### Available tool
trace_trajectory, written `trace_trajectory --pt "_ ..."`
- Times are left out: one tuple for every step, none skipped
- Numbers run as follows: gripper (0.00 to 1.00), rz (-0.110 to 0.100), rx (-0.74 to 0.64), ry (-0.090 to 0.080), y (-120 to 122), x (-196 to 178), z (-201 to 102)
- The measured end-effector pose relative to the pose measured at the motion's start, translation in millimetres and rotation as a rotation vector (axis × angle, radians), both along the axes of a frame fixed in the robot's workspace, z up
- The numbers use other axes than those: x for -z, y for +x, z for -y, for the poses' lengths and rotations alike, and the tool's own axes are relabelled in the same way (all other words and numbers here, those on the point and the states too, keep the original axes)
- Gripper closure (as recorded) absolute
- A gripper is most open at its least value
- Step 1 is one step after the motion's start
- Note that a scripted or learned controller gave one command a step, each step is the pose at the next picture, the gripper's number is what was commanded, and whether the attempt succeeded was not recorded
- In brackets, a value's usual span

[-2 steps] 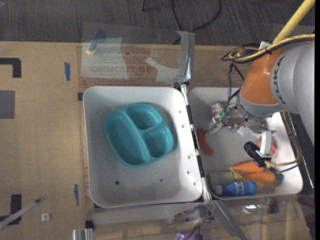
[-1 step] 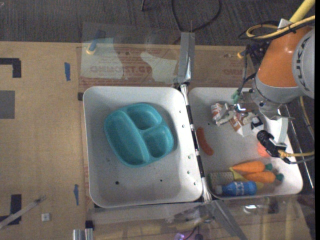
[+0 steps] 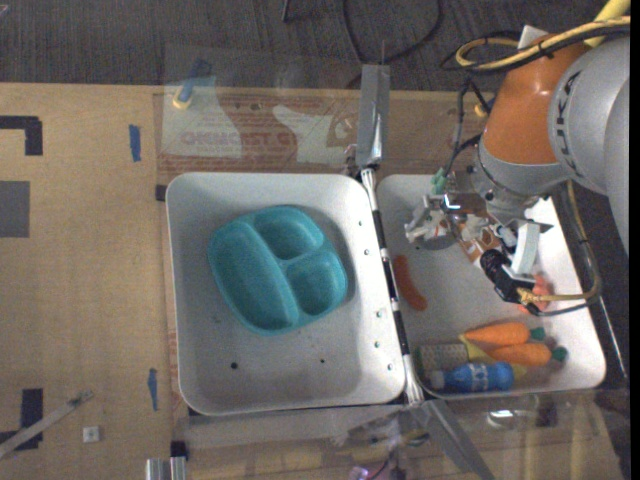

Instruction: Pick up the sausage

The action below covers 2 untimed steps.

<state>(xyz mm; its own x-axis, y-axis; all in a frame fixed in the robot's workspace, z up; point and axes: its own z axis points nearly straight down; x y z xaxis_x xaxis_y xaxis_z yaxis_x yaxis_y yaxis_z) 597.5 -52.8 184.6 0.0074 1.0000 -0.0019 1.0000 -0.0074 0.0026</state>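
The sausage [image 3: 408,281] is a short orange-red link lying on the floor of the right bin [image 3: 455,298], close to its left wall and pointing roughly up and down the view. My gripper [image 3: 437,223] hangs over the upper part of that bin, a little above and to the right of the sausage and apart from it. Nothing shows held in it. The grey arm with its orange band [image 3: 530,108] comes in from the upper right.
Two orange carrots [image 3: 512,340] and a blue bottle [image 3: 478,376] lie along the right bin's near edge. A teal divided plate [image 3: 278,268] sits in the left bin [image 3: 200,348]. A metal divider [image 3: 385,278] separates the bins.
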Motion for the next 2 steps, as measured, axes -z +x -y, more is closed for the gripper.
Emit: trace_trajectory --pt "0.0 -0.005 -0.067 0.002 -77 1 -43" --pt "0.0 -0.006 -0.154 0.003 -87 0 -51"
